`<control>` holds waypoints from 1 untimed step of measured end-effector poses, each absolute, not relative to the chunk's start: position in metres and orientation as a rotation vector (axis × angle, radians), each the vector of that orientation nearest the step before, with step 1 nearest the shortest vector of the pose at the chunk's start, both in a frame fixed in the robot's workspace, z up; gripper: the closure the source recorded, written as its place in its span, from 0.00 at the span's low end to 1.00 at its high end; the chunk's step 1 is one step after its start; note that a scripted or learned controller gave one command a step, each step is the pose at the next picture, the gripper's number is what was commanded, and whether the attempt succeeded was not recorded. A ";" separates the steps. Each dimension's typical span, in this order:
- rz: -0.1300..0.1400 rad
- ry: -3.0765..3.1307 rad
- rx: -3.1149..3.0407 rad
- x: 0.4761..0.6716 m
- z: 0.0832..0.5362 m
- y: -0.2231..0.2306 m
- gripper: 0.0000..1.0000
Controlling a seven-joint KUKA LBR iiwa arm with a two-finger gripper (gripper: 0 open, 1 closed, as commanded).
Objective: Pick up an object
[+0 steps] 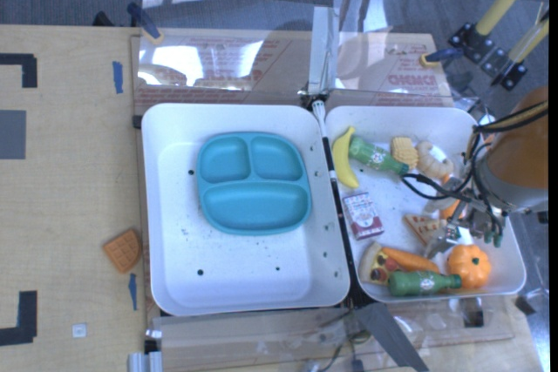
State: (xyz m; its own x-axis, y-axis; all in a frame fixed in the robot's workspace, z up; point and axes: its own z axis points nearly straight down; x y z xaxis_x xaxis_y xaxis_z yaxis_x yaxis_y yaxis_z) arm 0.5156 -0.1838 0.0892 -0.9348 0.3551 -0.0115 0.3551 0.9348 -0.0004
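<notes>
Gripper (459, 226) sits at about 3 o'clock in the right bin (514, 274), just above the pumpkin (472, 265) (can't tell its state). Waffle (425, 228) lies beside it; blue plate (254, 182) fills the left bin (166, 257).

i see bright, even overhead light; glare streaks the clear panels (261, 30) behind the bins (166, 274), soft shadows, focus slightly soft throughout.
</notes>
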 end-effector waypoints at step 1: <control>-0.005 3.066 0.560 0.520 0.102 -0.184 1.00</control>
